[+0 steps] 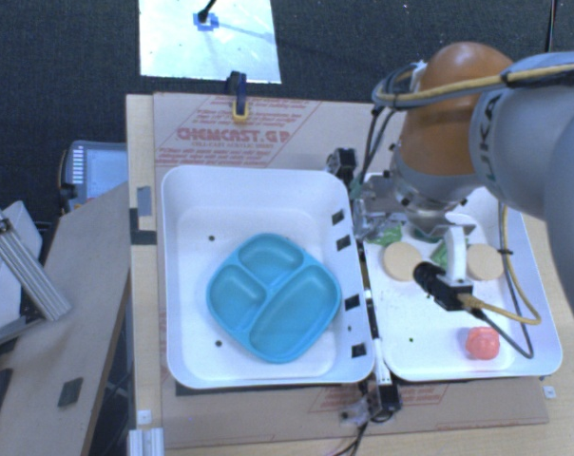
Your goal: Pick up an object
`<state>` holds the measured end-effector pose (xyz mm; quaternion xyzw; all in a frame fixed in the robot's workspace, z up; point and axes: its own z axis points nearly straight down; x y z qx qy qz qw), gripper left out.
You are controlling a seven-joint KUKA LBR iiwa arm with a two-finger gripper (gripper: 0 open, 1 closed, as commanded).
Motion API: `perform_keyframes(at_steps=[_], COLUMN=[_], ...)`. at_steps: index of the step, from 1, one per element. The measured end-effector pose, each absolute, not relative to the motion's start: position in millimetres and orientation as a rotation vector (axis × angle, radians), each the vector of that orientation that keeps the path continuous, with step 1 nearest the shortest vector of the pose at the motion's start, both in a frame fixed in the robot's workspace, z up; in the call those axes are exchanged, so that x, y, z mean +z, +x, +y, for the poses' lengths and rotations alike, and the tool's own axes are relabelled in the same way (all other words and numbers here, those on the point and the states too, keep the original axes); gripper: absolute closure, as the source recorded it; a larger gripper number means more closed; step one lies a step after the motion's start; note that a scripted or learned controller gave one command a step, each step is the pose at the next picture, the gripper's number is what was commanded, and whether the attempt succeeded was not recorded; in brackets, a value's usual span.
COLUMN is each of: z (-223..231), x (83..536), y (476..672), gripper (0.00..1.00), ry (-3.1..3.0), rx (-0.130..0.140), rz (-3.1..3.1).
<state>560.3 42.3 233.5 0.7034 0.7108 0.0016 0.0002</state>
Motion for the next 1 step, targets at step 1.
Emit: perform_keyframes(at_steps=[1], z=[90.6], x=[239.8], y=[573.9], gripper=[1.00], ry=[2.210], rx=[0.006], rz=[2.232])
